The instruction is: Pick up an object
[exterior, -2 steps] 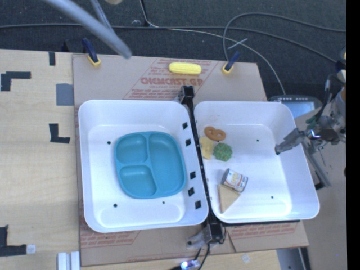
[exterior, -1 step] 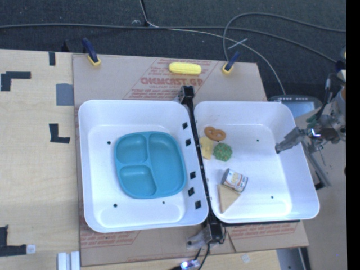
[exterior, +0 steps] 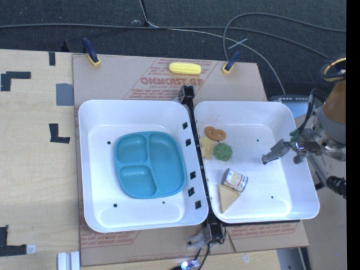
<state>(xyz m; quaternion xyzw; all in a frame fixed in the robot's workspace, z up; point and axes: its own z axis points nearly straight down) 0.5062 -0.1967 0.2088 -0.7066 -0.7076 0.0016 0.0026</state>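
Note:
The right bin (exterior: 281, 115) holds a brown pretzel (exterior: 214, 133), a pale yellow piece (exterior: 207, 148), a green broccoli-like lump (exterior: 223, 151), a small tin can (exterior: 234, 180) on its side and a tan wedge (exterior: 226, 198). My gripper (exterior: 282, 155) hovers over the right side of this bin, well to the right of the objects. Its fingers are spread open with nothing between them; the left fingertip (exterior: 267, 158) points toward the bin's middle. The can is the nearest object, down and to the left of the gripper.
A blue divided plate (exterior: 150, 165) lies in the left bin (exterior: 90, 151). A yellow oblong object (exterior: 184, 68) rests on the cardboard behind the bins, between two clamps (exterior: 91, 54) (exterior: 229, 64). Black clips (exterior: 187, 94) join the bins along the middle wall. Cables run across the dark floor behind.

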